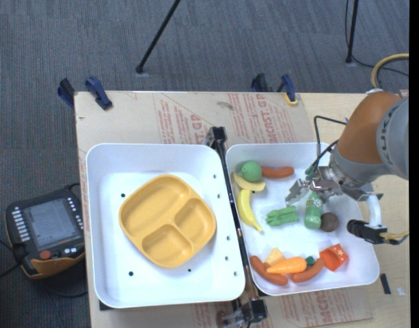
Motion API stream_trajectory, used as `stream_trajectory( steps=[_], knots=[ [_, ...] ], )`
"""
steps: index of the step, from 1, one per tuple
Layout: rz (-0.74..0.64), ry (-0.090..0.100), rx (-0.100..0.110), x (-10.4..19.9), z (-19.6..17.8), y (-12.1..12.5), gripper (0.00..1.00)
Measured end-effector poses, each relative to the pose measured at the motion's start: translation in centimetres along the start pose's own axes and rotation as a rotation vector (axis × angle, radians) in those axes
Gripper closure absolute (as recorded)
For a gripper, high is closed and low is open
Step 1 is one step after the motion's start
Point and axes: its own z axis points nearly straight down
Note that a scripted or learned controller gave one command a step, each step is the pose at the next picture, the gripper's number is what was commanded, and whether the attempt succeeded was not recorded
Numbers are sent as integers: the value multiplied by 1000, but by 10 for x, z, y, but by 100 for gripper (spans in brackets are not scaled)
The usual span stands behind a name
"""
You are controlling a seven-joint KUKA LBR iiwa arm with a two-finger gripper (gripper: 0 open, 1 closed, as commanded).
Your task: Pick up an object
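Observation:
My gripper [303, 193] hangs low over the middle of the right bin [368, 272], reaching in from the right. Its fingers are spread open with nothing between them. One silvery finger [294, 193] points down-left toward a green leafy toy [282, 216]. A green cucumber-like piece [313, 212] lies just below the gripper, its top end touching or partly hidden by it. A small brown ball [329, 221] sits right beside that piece.
The right bin also holds a green ball [250, 170], a banana [247, 207], a red sausage [277, 172], a carrot [291, 265], a red pepper [334, 257] and more sausages along the front. The left bin [100, 183] holds a yellow divided plate [167, 219].

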Motion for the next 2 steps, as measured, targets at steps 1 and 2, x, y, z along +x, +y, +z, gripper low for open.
stream_trajectory(
  steps=[1,2],
  knots=[
    [1,2,5,1,-6,0,100],
    [-5,-1,-3,79,-109,2,100]
  ],
)
